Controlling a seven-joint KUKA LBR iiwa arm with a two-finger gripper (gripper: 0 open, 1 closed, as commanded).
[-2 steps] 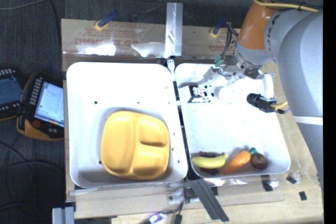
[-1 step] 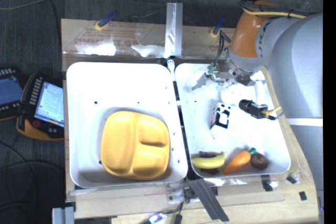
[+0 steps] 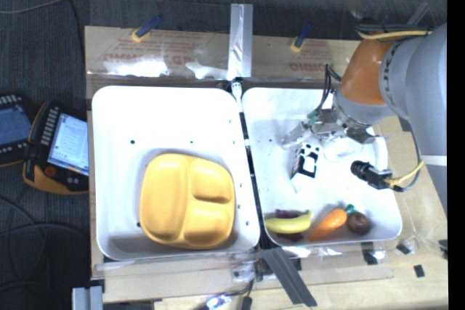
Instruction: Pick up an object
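A dark ribbed floor lay around a plywood bench (image 3: 102,287) that bore two white bins side by side. The left bin (image 3: 116,112) held one thing, a yellow sectioned tray (image 3: 187,201) in its lower middle. The right bin (image 3: 389,218) held three toy foods in a row along its lower edge: one banana (image 3: 288,223) at the left, long axis roughly level across the frame; one carrot (image 3: 328,223) just right of it, touching or nearly so, tilted with its orange body toward the lower left and its green top toward the upper right; and one dark brown round piece (image 3: 359,223) beside that top. The arm (image 3: 407,76) came in from the upper right, and the gripper (image 3: 308,160) hung over the middle of the right bin, above the foods and apart from them. Whether its fingers were spread or pressed together could not be told
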